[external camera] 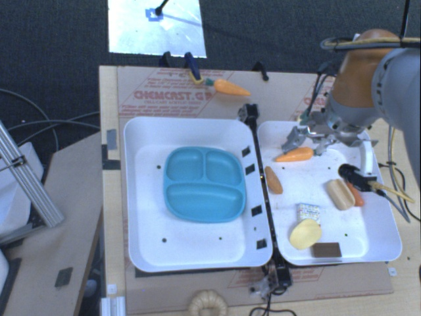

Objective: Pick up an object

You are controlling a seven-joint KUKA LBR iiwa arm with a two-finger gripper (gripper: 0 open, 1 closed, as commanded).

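My gripper (308, 142) hangs low over the far part of the right bin (395, 242), its fingers spread apart and open. An orange toy carrot (294, 155) lies on the bin floor just below and in front of the fingertips, close to them but not gripped. Nearer the front lie a tan bun (340, 194) with a red piece (356, 195) beside it, a small brown-orange piece (273, 180), a white packet (308, 211), a pale yellow round piece (305, 234) and a brown block (326, 249).
The left bin (141, 176) holds a blue divided plate (204, 184). A second carrot (227, 87) lies on the cardboard behind the bins. The black divider (258, 176) runs between the bins. A shiny sheet (155, 18) lies at the back.
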